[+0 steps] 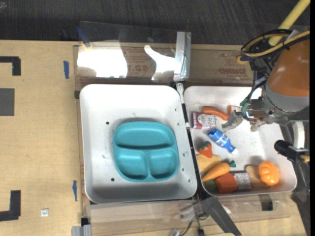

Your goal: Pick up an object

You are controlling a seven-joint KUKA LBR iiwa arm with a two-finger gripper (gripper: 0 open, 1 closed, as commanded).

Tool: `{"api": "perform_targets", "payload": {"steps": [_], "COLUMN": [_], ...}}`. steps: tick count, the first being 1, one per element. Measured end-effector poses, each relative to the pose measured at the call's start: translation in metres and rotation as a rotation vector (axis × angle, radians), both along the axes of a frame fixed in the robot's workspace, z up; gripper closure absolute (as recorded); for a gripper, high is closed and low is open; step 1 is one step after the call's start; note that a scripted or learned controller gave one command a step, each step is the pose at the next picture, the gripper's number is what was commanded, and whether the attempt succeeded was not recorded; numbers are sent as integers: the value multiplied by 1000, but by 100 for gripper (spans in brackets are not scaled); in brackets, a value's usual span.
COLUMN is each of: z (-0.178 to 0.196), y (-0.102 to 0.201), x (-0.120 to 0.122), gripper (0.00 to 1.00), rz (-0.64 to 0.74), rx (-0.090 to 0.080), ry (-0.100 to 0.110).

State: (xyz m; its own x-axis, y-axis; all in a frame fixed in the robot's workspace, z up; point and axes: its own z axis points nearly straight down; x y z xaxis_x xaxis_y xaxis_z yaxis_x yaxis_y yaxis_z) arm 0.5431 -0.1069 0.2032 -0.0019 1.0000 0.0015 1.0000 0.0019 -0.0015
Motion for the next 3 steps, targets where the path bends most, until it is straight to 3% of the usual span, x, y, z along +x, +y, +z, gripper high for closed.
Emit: {"api": "perform_targets", "payload": {"steps": [1,2,3], "z": [-115,-104,-15], "y": [-12,-13,23], "x": [20,21,68], "gripper": [0,100,100], "rz": [-40,-44,-154], "rx": [-3,-3,-1], "ry": [-10,-15,-8]}}
